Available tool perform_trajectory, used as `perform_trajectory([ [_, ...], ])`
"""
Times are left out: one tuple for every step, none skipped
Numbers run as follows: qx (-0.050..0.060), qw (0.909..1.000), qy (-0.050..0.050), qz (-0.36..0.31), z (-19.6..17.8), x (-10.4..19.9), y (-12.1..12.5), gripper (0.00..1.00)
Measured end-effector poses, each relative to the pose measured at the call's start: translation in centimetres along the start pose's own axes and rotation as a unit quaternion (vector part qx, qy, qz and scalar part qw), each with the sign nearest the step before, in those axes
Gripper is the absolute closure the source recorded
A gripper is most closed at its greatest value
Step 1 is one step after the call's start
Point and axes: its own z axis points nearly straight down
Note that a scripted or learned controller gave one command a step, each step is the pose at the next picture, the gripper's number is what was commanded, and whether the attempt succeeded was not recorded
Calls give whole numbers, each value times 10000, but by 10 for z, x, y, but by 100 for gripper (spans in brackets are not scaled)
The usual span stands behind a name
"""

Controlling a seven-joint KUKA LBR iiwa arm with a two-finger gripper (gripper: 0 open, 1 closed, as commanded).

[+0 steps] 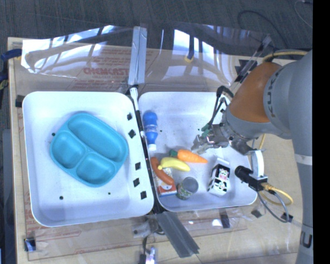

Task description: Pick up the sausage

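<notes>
Camera view, near edge of right bin [239, 201]: sausage [162, 173] lies beside the banana [175, 164], apart from my gripper [204, 141]. Farther back, gripper hovers just above the carrot [191, 157]; its opening I cannot tell, nothing visibly held.

In your left bin [38, 202] lies a blue divided plate [88, 148]. Your right bin [176, 100] holds a blue bottle [150, 126], carrot [191, 157], banana [175, 164], can [186, 187] (lying tipped) and cow-print carton [220, 180].

Dark, perhaps carpeted floor [71, 10] around wooden bench [16, 164]
</notes>
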Motion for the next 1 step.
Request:
perform_trajectory([
  [-57, 9991, -14, -413, -60, 126, 19, 100],
])
